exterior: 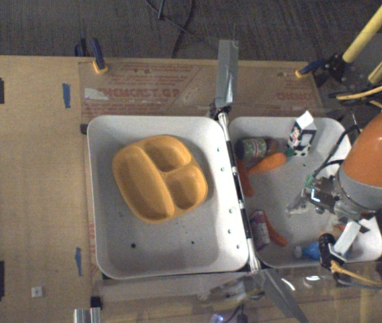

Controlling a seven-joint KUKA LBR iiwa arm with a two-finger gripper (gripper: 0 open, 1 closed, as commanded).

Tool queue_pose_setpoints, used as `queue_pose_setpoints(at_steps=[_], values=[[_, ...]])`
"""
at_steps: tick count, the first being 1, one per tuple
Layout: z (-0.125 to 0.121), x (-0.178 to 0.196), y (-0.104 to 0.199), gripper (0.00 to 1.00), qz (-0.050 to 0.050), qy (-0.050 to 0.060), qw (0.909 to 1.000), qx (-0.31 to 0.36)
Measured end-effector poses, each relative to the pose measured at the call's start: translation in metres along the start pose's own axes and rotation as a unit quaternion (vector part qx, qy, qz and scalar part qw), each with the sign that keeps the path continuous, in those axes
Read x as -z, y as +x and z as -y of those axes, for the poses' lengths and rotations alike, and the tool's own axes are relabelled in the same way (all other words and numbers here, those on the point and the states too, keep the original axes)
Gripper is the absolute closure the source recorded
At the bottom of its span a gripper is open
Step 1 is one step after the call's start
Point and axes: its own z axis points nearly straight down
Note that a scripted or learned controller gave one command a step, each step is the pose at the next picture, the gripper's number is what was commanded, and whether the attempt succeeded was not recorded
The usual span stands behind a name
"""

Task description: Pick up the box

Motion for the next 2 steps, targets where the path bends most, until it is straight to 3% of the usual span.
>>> queue_pose_setpoints(at_steps=[1,2], values=[[-0.018,0.003,-0.04,0.0,0.0,-0.001,0.9649,-0.263],[0.007,-0.038,0.023,0.0,-0.003,-0.005,0.9491,-0.315]])
